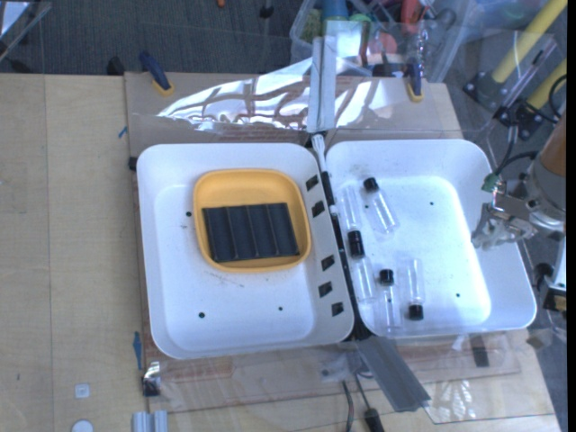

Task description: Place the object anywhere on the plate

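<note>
From my seat I see the desk (63,241) first, pale wood, carrying two shallow white bins side by side. The left bin (171,313) holds a yellow plate (205,192) with rounded corners, and on that plate lies a dark ribbed block (250,231) — flat, covering most of the plate's floor and lying wholly within its rim. The right bin (468,165) touches the left one along a shared divider that carries a row of small black tabs. Scattered in the right bin are several clear vials with black caps: one (379,203) near the upper middle, one (350,234) hard against the divider, and three more (387,288) toward the lower part, lying apart from each other. The arm comes in from the right edge; its tool (490,228) sits over the right bin's right wall — well apart from the plate — and I cannot tell how it is set. Nothing is visibly between its tips.
</note>
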Robot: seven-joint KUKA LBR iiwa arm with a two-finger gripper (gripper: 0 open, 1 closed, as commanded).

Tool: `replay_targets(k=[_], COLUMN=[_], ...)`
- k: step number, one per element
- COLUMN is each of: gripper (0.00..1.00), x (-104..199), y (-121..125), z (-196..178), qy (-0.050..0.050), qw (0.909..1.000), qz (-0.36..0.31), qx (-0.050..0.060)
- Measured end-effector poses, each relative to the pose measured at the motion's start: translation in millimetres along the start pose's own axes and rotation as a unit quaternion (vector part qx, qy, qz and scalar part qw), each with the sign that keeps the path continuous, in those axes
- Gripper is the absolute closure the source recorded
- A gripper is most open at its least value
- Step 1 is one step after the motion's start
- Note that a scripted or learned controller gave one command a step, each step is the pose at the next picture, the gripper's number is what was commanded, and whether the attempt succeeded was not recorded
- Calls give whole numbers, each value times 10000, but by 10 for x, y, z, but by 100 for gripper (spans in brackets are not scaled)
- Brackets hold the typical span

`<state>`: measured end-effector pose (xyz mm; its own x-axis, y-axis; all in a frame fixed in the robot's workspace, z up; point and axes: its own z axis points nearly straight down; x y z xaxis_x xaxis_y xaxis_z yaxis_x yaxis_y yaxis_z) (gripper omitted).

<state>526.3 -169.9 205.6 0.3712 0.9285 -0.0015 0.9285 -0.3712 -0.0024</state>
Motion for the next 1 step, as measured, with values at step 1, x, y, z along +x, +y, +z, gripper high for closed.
replay_targets(k=[1], gripper=[0], x=[0], y=[0], z=[0], qy=[0], qw=[10000], qz=[1], qx=[-1])
